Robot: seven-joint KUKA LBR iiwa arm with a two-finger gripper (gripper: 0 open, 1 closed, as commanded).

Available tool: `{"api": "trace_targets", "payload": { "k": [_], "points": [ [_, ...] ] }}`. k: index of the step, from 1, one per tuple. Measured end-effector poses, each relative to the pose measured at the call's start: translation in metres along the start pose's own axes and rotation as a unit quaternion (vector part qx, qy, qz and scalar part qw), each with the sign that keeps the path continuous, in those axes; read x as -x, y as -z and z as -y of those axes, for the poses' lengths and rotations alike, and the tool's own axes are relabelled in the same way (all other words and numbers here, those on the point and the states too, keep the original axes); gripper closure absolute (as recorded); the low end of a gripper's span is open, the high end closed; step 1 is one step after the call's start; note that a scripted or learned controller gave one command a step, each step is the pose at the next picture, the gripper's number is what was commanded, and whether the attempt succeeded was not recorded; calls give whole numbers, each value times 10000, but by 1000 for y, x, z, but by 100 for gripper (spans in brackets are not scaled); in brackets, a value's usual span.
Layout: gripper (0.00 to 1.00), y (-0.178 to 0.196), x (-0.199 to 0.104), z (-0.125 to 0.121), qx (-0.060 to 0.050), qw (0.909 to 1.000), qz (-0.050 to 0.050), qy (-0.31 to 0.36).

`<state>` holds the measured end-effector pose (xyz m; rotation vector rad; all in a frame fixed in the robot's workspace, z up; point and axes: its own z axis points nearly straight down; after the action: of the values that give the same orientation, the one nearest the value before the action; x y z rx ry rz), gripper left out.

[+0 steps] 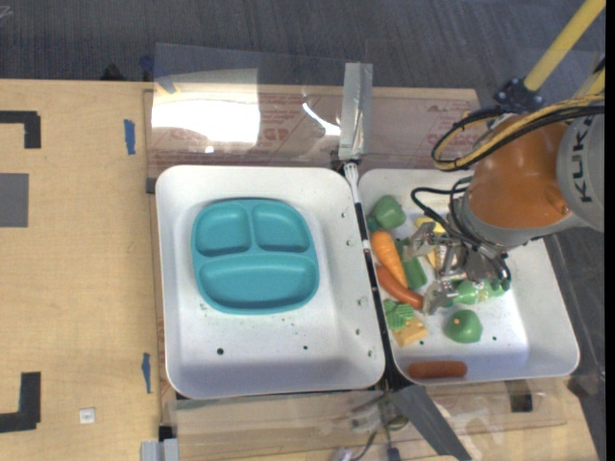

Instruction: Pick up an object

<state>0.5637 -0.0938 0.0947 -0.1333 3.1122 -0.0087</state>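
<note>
Two shallow white bins sit side by side on the bench. The left bin point(183, 339) holds a teal divided plate point(256, 254) lying flat near its middle. The right bin point(538, 349) carries a heap of toy food: an orange carrot point(386, 252) slants along its 9 o'clock side, close to the wall between the bins, with a green leafy piece point(386, 209) just beyond it toward 11 o'clock. A red-orange pepper-like piece point(396, 283) lies just below the carrot, and a yellowish chunk point(408, 328) sits near 7 o'clock. A round green item point(464, 327) rests toward 6 o'clock, and a reddish sausage point(438, 369) lies against the bin's near rim, at the very bottom. The arm's orange band point(514, 185) hangs over the 2 o'clock part of this bin, and the gripper point(445, 275) reaches down among the food at the middle; whether its jaws are spread or pinching something cannot be told, as the metal parts blur into the clutter.
</note>
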Motion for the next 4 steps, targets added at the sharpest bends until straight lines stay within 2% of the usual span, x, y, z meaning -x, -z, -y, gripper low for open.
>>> {"api": "trace_targets", "payload": {
  "k": [1,2,3,4],
  "points": [
    [100,14,5,-1,-9,10000,74,9],
    [0,13,4,-1,-6,10000,64,9],
    [0,2,-70,27,6,9999,-22,-139],
    [0,0,-8,25,1,9989,1,465]
  ]
}}
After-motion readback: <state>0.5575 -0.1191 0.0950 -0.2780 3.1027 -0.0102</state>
